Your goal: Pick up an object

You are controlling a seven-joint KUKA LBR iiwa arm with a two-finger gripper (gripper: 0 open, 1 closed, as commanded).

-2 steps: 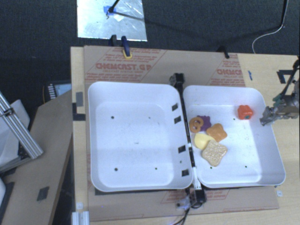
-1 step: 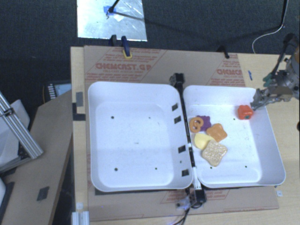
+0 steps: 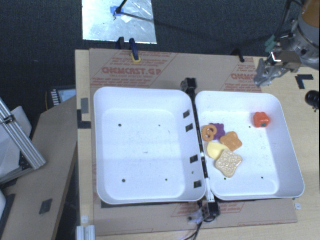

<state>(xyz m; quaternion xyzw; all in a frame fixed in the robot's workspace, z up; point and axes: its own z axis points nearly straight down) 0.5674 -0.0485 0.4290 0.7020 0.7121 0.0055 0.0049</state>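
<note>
From the fixed camera above the bench, two shallow white plastic bins sit side by side on a brown cardboard sheet (image 3: 150,64). The left bin (image 3: 105,134) shows bare floor. The right bin (image 3: 287,149) carries all the candidates, five small toy-food pieces. A small red-orange rounded toy, like a pepper or tomato (image 3: 261,119), lies alone near the bin's far right corner, well apart from the rest. The others cluster against the bin's left wall, beside the divider: a tan pretzel-shaped piece (image 3: 209,131) touching a purple piece (image 3: 218,129) behind it, an orange-brown flat piece (image 3: 232,141), a pale yellow rounded piece (image 3: 215,150), and a beige speckled toast-shaped slab (image 3: 228,163) nearest the front edge. The last three touch or overlap.

The grey two-finger gripper (image 3: 263,77) hangs off the arm at the bench's far right corner, above the cardboard just beyond the right bin's far rim and clear of every object. It holds nothing; whether it stands open or closed I cannot tell from this angle.

All the pieces look light, stiff and smooth, probably moulded plastic, so slipping is the likelier trouble rather than breakage. The red-orange toy seems the easiest take: isolated, rounded, with room on both sides for a pinch across its middle. The flat clustered pieces would likely need edge grips and risk dragging neighbours.
</note>
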